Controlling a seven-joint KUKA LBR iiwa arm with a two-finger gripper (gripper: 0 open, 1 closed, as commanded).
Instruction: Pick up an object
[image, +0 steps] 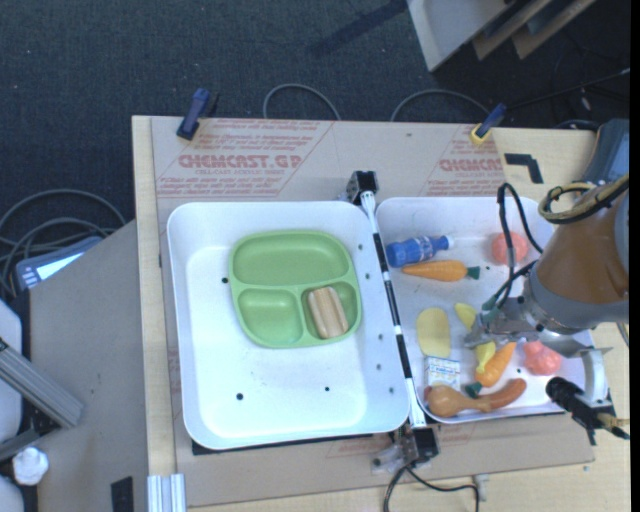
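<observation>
My gripper (493, 326) hangs low over the right bin (440, 212), near its middle right. Just under it lie a small yellow piece (483, 353) and a small orange carrot (496, 364). A pink lump (543, 358) rests to the right of them, partly behind the arm. A yellow slice (433, 331) and a yellow bit (465, 314) lie to the gripper's left. A blue bottle (415, 249), a long carrot (440, 270) and a red item (505, 247) sit at the far end. A sausage (502, 393), a drumstick (445, 401) and a small packet (443, 371) lie along the near wall.
The left bin (190, 330) holds a green divided plate (290, 262) with a bread roll (325, 311) in its near right compartment. A black cable (508, 215) loops from the arm over the right bin's far side. Clamps sit at the board's far corners.
</observation>
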